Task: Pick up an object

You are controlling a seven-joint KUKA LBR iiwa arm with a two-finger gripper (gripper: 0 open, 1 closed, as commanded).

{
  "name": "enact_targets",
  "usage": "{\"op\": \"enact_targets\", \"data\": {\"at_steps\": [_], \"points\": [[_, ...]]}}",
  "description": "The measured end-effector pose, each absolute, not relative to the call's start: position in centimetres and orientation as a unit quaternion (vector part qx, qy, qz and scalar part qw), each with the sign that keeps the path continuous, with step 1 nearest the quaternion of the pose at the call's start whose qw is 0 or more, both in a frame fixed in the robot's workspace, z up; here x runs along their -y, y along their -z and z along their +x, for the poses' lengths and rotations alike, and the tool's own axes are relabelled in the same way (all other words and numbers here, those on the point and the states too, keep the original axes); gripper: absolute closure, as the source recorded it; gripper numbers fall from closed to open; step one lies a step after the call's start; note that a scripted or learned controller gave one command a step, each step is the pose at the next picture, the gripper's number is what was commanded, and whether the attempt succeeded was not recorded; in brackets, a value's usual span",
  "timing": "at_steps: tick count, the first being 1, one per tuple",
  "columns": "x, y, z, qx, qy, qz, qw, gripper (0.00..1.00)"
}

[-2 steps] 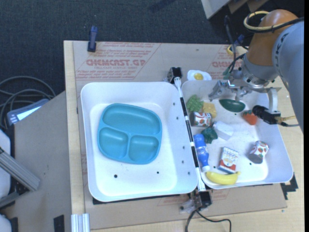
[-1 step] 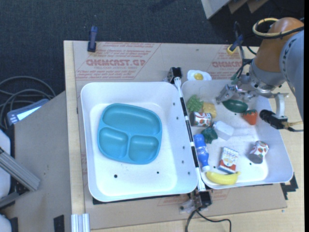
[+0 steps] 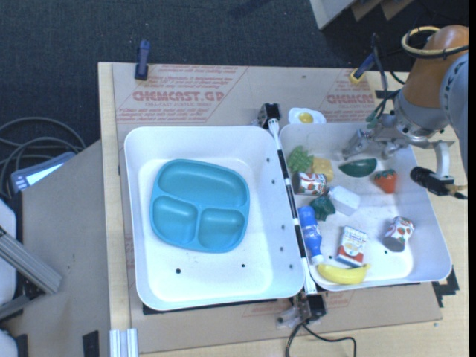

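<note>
A tan board [image 3: 223, 95] printed with red lettering is lying across the bench, carrying two shallow white bins side by side, with dark carpet [image 3: 111, 13] spreading beyond it and loose cables [image 3: 37, 136] curling at the left. The left bin [image 3: 141, 151] is holding a blue divided plate [image 3: 199, 205], leaving wide bare floor around it. The right bin [image 3: 439, 251] is crowding with small things: a green bowl-like piece [image 3: 358, 167], a red strawberry-like toy [image 3: 385, 180], a small can [image 3: 312, 184], a leafy green toy [image 3: 300, 159], a white block [image 3: 344, 199], a blue bottle [image 3: 309, 233], a little carton [image 3: 352, 245], a banana [image 3: 342, 274] along the near rim, and a cup [image 3: 399, 232] toward the right wall. The gripper [image 3: 366, 144] is reaching in from the right and hanging at the bin's far end just above the green piece; whether it is open or closed cannot be told.
</note>
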State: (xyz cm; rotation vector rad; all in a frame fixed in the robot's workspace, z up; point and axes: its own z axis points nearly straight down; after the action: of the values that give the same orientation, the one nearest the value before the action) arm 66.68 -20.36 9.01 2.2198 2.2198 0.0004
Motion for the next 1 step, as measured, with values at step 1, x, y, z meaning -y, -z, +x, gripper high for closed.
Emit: {"op": "enact_targets", "data": {"at_steps": [1], "points": [[14.1, -8.5, 65.96, -0.707, -0.0003, 0.707, -0.001, 0.0]]}}
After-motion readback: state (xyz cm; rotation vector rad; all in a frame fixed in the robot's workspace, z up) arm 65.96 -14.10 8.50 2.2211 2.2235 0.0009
